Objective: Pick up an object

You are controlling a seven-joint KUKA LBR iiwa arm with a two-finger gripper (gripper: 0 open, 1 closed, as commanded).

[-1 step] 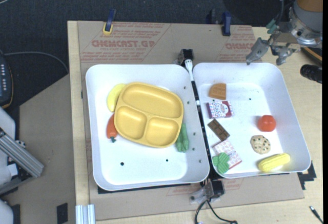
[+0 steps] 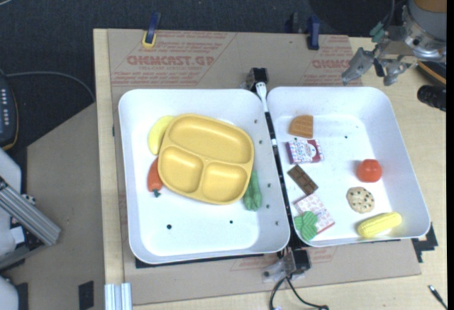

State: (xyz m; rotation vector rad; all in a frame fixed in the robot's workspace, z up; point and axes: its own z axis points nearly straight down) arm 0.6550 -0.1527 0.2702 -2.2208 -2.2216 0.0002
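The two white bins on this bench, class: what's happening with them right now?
The robot's gripper hangs open above the far right corner of the right bin, holding nothing. That bin has small toy foods: a tomato, a cookie, a corn cob and a few cards. The left bin carries a yellow divided tray lying over other pieces. Nothing has been picked up.

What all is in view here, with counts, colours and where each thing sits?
bins: two, white, side by side on the bench
tray: one, yellow, left bin
banana: one, yellow, under tray's upper left edge
carrot: one, orange-red, left of tray
greens: one, green, right of tray
bread: one, orange-brown, right bin top
packet: one, red-white, below bread
chocolate: one, brown, right bin middle
tomato: one, red, right side
cookie: one, tan, below tomato
corn: one, yellow, lower right corner
card: one, green-pink, lower left of right bin
clamps: two, blue, board's far edge
hand: one, grey, above right bin's far corner
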